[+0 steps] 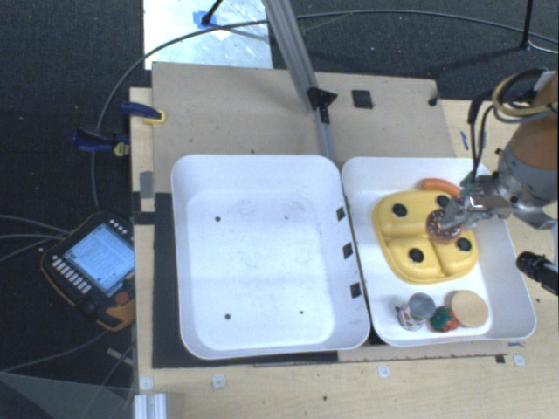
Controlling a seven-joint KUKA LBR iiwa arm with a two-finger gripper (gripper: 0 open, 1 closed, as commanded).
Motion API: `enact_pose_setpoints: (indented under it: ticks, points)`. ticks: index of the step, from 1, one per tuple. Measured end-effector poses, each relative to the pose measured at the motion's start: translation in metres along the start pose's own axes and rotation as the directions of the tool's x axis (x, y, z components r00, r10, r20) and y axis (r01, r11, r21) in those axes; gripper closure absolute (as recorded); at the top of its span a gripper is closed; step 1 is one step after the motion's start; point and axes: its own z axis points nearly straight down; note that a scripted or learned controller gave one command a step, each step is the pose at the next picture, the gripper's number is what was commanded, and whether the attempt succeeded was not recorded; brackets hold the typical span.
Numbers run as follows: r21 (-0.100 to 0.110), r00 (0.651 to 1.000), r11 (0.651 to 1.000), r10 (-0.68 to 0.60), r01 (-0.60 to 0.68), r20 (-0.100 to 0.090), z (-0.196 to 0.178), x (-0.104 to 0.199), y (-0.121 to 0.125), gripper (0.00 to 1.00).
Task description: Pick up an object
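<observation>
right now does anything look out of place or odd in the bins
Nothing looks spilled or broken. The yellow tray lies at a slant in the right bin, with the tool over it and an orange piece beside its far edge.

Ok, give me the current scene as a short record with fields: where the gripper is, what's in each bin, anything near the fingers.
gripper position: gripper over the right bin, above the yellow tray
near gripper: small brown round object on the yellow tray, right at the gripper tip; grasp cannot be confirmed
right bin contents: yellow tray with dark spots, orange piece behind it, grey ball, tan disc, small red and green item
left bin: left bin, white, only small dark marks on its floor
</observation>
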Motion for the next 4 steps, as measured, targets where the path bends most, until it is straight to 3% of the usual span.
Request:
enact_pose_setpoints:
  ticks: [1, 3, 4]
  points:
    - [-0.001, 1.000, 1.000, 0.000, 0.000, 0.000, -0.054, 0.000, 0.002, 1.00]
    - [0.003, 1.000, 1.000, -0.003, 0.003, -0.002, -0.043, 0.100, 0.015, 1.00]
    - [0.003, 1.000, 1.000, -0.003, 0.003, -0.002, -0.034, 0.142, 0.039, 1.00]
